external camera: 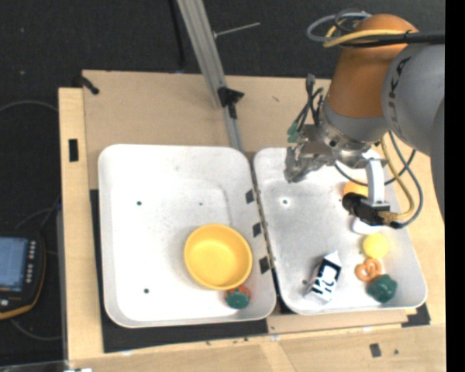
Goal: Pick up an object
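My gripper (296, 169) hangs over the far left part of the right bin (310, 215), above bare white floor, with nothing seen between its fingers. In the right bin's near right part lie a yellow ball (376, 245), an orange ring-shaped piece (367, 270), a dark green piece (384, 288) and a black-and-white carton (324, 278). A yellow object (354, 188) lies partly hidden behind the wrist. The left bin (155, 184) holds a yellow bowl (218, 256) and a small green-and-orange toy (238, 298) at its near right corner.
A slanted metal pole (209, 56) rises from behind the bins, ending near the divide between them. A handheld pendant (12, 273) lies off the bench at the left. The bench edge frames both bins.
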Available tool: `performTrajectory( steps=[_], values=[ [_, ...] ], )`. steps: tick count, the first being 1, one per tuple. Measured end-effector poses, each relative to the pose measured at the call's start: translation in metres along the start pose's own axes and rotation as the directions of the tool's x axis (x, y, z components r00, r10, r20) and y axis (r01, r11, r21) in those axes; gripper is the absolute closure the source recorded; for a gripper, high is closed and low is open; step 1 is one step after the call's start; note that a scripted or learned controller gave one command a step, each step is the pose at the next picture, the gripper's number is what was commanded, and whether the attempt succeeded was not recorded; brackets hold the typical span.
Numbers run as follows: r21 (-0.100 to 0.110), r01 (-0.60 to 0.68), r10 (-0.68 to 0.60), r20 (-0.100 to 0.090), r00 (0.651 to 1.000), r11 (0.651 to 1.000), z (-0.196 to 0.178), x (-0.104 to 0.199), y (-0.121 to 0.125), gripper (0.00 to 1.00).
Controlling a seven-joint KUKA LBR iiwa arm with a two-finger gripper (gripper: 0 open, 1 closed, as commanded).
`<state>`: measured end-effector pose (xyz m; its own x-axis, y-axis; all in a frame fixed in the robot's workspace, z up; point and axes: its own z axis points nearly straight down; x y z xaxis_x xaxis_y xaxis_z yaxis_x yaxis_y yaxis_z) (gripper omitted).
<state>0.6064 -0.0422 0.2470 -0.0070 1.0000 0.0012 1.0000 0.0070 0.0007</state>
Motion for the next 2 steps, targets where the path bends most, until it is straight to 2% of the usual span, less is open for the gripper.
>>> performTrajectory(
  steps=[1, 2],
  values=[
    [-0.001, 0.0, 0.0, 0.0, 1.0, 1.0, -0.003, 0.043, 0.01, 1.0],
    [0.002, -0.001, 0.001, 0.0, 1.0, 1.0, 0.008, 0.093, 0.007, 1.0]
  ],
)
